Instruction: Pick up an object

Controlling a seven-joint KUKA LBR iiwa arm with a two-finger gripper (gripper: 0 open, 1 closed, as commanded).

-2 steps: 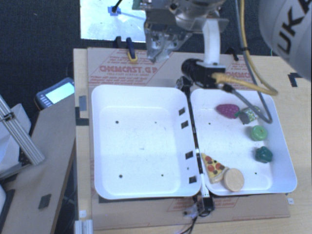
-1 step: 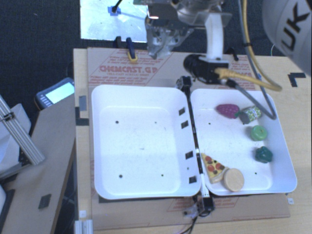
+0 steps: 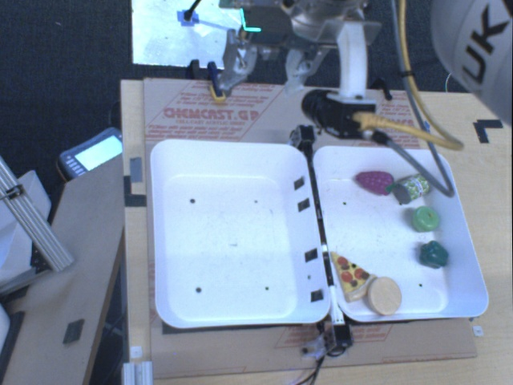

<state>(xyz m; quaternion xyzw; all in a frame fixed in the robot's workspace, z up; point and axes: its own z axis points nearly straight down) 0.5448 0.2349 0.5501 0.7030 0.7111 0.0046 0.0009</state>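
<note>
Claw: I see it above the far edge of the right bin's neighbour, over the brown board beyond both bins; its two fingers hang spread apart with nothing between them.
Arm: grey body enters at top, a yellow cable trailing from it toward the right bin.
Right bin: my landmark; it holds all the objects.
Pink object: in the right bin's far part, near the middle.
Small green-and-white packet: just beside the pink object, toward the bin's right wall.
Green round piece: nearer than the packet, by the right wall.
Dark green object: just nearer again along the same wall.
Pizza slice: in the bin's near-left corner, against the dividing wall.
Tan disc: touching the pizza slice on its near-right side.
Left bin: adjoins the right bin's left wall.
Desk: carries both bins.
</note>
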